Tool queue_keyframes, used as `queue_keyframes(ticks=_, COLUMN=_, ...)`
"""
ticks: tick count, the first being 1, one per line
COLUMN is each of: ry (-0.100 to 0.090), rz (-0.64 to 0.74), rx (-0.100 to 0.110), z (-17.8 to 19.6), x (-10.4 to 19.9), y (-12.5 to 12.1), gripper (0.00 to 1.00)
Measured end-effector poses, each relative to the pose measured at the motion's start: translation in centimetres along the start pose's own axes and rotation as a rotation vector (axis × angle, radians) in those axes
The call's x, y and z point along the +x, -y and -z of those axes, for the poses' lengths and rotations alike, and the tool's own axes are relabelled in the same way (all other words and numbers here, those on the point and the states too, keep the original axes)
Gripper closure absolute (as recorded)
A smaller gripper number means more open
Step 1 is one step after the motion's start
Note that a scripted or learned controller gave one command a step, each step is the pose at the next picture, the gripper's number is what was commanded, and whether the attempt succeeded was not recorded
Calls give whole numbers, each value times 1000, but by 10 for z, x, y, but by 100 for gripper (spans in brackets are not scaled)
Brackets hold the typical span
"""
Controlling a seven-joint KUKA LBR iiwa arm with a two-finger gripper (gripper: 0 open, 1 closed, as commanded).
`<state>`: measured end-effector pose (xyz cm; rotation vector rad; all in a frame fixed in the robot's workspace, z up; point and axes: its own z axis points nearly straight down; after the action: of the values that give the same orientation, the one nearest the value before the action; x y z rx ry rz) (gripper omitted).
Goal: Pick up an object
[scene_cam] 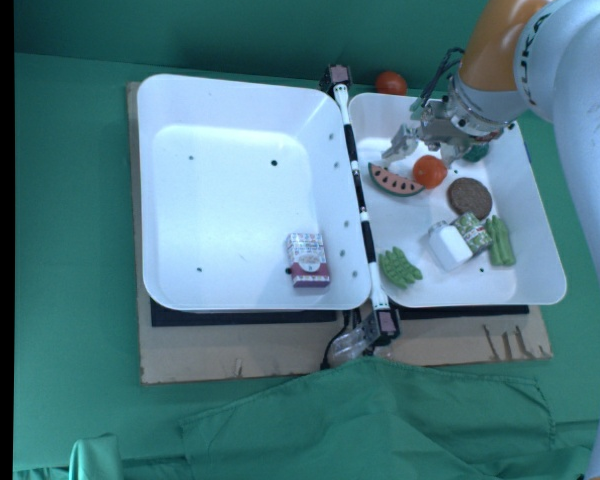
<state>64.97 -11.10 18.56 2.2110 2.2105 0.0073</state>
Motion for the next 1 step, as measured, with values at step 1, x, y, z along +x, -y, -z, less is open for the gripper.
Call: queue_keyframes(ticks=1, ry=-3, rz=-8, rx=0, z=0, x=-70, y=32, gripper=0)
